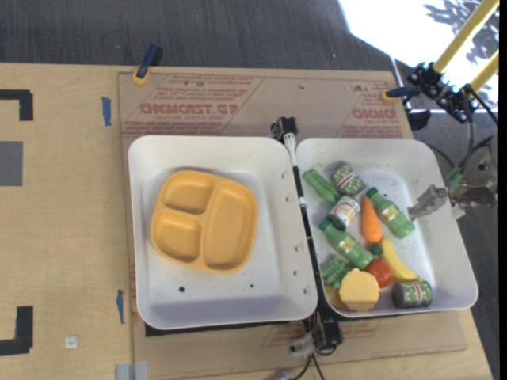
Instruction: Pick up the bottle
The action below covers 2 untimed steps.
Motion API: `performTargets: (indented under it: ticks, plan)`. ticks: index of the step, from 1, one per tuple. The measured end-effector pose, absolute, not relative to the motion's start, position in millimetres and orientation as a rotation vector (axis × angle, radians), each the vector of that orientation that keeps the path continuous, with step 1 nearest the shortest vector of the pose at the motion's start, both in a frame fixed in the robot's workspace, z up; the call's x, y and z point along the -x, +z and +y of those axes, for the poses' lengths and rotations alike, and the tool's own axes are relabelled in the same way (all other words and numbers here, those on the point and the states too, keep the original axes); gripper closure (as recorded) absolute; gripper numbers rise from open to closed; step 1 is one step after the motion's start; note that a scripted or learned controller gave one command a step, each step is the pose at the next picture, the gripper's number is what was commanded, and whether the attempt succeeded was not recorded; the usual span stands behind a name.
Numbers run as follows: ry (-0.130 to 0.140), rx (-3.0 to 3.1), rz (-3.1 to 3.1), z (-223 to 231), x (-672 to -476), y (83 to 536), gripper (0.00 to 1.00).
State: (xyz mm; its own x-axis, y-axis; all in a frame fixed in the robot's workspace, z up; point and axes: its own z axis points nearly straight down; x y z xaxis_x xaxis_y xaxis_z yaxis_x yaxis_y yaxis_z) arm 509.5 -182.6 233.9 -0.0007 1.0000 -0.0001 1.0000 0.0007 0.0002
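I see two green bottles in the right bin (444,172). The one nearest the gripper is the upper green bottle (390,213): green body, pale label around its middle, narrow neck pointing to the upper left, lying on its side at a slant. It rests right of centre in that bin, touching or just beside the orange carrot (371,221) on its left. The lower green bottle (347,245) lies on its side lower and further left, also slanted, with a light label and its cap toward the upper left.

The gripper (432,199) sits at the right side of the frame, over the right bin's right half, with a pale metallic finger angled down and to the left. Its tip is just beside the upper green bottle's lower right end, slightly to the right of it. Nothing sits between the fingers that I can make out, and I cannot tell from here whether the jaws are parted or closed; the fingers blur into the white bin floor.

Around the bottles I see a green can (346,178) at the top, a small white jar (345,210) below it, a banana (398,263), a red tomato (381,272), a yellow block (360,290) and another green can (412,293) near the bin's lower edge. The left bin (150,291) holds a yellow divided plate (204,219).
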Motion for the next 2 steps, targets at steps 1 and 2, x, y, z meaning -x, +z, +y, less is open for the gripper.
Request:
performTargets:
  ticks: [1,2]
  plan:
    - [-0.002,-2.561,1.826,-152,-537.1,162,0.00]
    - [0.000,-2.560,1.826,-152,-537.7,172,1.00]
